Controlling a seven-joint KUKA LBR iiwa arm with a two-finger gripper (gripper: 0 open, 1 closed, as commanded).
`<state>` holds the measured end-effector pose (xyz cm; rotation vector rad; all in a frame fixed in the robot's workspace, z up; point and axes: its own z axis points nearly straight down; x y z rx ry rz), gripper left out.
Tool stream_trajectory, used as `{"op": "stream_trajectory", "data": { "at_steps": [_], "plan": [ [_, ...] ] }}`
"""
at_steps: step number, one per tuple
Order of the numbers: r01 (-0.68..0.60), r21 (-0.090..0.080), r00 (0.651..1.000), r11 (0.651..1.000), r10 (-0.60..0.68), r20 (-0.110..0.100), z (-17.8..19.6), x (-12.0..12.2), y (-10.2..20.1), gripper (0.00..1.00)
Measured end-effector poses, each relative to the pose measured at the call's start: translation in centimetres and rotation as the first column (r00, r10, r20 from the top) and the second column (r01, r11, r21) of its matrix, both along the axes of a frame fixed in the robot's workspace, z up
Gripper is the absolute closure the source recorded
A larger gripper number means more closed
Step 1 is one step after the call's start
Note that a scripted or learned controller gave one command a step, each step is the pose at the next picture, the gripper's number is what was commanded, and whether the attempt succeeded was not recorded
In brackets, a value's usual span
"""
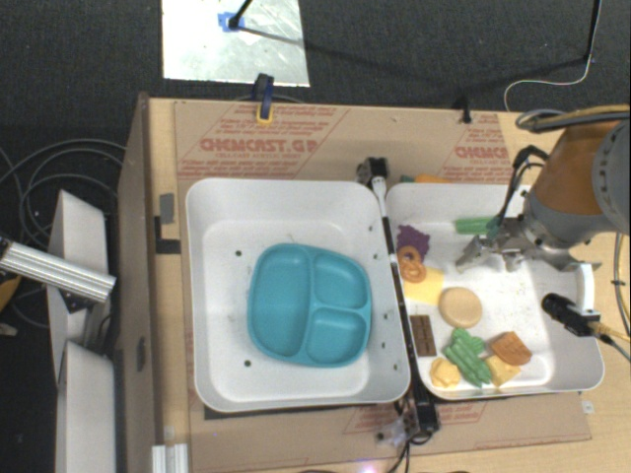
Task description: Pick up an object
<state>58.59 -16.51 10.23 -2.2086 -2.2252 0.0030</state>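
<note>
Toy food lies crowded in the right bin [592,368]: a tan bun [460,306], green pepper [469,355], purple piece [413,237]. Poised over that bin's upper part, the gripper [490,251] is within reach; whether it is open, I cannot tell. Beside it, the left bin [212,205] holds a blue tray [309,304].

The claw [485,251] is dull grey metal, and the bin [567,363] beneath it is smooth white plastic with a faint sheen, like the second bin [212,264] well to its left, which holds a glossy turquoise plastic plate [308,304]. The tabletop [325,136] behind the claw is matt brown printed cardboard, and the toy foods near the claw look like smooth moulded plastic.
</note>
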Motion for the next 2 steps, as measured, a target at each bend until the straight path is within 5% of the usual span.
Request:
{"op": "stream_trajectory", "data": {
  "at_steps": [1, 2],
  "plan": [
    [0.000, -0.006, 1.000, 1.000, 0.000, 0.013, -1.8, 6.5, -1.7, 0.00],
    [0.000, -0.004, 1.000, 1.000, 0.000, 0.012, -1.6, 8.5, -2.2, 0.00]
  ]
}}
